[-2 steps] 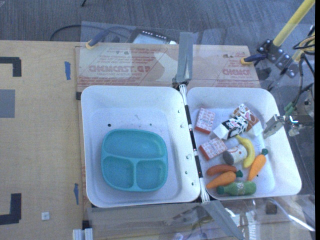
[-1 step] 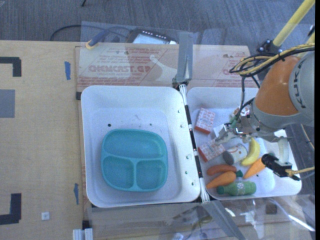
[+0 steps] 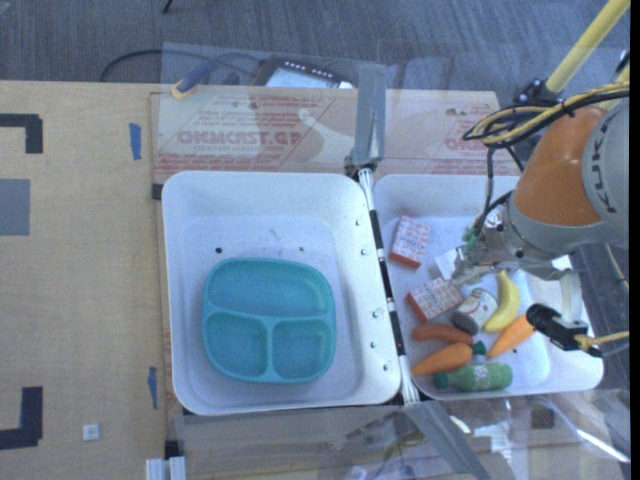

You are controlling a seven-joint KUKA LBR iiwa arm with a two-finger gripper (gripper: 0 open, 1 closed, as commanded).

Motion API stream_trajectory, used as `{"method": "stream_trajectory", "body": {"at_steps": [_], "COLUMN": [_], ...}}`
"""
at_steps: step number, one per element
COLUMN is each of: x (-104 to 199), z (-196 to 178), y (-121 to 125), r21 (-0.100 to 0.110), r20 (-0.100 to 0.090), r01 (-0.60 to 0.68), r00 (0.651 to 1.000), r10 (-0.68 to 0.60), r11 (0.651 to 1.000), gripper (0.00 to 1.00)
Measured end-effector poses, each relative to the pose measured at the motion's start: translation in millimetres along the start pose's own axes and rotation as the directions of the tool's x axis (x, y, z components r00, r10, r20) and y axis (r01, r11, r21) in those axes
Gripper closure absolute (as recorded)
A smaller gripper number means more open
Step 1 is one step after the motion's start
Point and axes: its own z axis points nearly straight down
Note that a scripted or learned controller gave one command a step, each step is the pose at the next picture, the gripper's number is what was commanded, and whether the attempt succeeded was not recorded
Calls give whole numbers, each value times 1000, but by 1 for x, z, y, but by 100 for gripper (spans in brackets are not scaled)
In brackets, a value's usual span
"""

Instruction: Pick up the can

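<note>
Gripper [image 3: 468, 261], state unclear, hangs over the right bin [image 3: 580, 368] above grey carpet [image 3: 420, 13].

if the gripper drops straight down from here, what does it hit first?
Likely the small can lying just under the gripper, beside the banana. Depth is unclear from this slant, so it could clip the red patterned box instead.
</note>
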Motion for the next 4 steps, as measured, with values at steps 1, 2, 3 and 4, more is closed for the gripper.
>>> {"method": "stream_trajectory", "body": {"at_steps": [1, 2, 3, 4], "x": [0, 6, 7, 86], "z": [0, 20, 10, -112], "y": [0, -24, -23, -34], "r21": [0, -24, -26, 7], "r20": [0, 6, 2, 1], "r01": [0, -8, -9, 122], "r00": [1000, 1000, 1000, 992], "r10": [0, 8, 9, -122], "r11": [1000, 1000, 1000, 992], "gripper": [0, 0, 100, 100]}}
